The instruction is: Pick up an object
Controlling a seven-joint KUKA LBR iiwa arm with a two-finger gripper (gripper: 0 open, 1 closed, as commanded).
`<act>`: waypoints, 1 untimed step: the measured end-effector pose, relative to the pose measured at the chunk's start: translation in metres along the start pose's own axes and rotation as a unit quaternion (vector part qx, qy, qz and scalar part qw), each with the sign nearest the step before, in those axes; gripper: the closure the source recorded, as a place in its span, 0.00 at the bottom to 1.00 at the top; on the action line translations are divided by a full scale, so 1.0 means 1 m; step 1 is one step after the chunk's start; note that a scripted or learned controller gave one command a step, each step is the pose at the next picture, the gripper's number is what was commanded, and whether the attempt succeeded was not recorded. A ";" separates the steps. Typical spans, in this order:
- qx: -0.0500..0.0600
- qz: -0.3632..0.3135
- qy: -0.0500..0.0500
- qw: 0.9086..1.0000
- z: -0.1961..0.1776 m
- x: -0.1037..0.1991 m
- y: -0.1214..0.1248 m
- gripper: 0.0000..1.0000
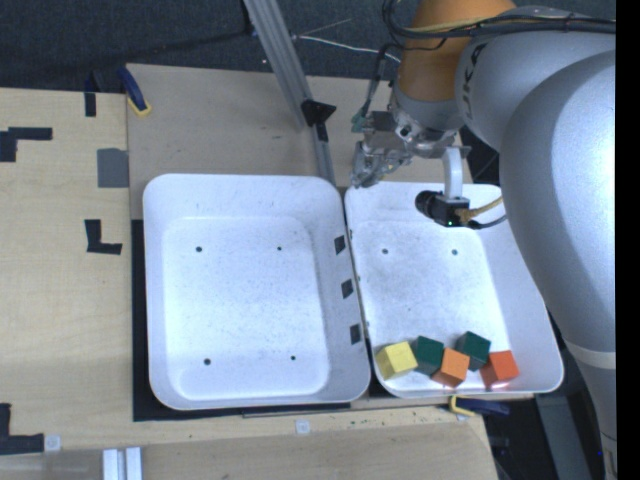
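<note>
I cannot tell how the fingers stand; they hang over the right bin's far rim. The blocks lie clustered at its near edge, well apart, straight toward the camera.

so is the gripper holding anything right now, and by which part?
Nothing held. The gripper hangs over the far edge of the right bin; the blocks all lie clustered at its near edge, well away.
</note>
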State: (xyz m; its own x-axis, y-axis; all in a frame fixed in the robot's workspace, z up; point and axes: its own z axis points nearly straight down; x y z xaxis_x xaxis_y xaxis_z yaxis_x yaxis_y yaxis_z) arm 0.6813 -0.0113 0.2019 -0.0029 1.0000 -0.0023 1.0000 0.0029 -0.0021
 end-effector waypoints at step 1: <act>0.000 0.002 0.001 1.000 -0.021 -0.022 -0.049 1.00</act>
State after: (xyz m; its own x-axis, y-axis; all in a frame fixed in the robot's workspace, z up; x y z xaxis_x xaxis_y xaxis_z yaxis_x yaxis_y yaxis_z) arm 0.6323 -0.0337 0.2230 0.0013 1.0000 -0.0012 1.0000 -0.0013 -0.0027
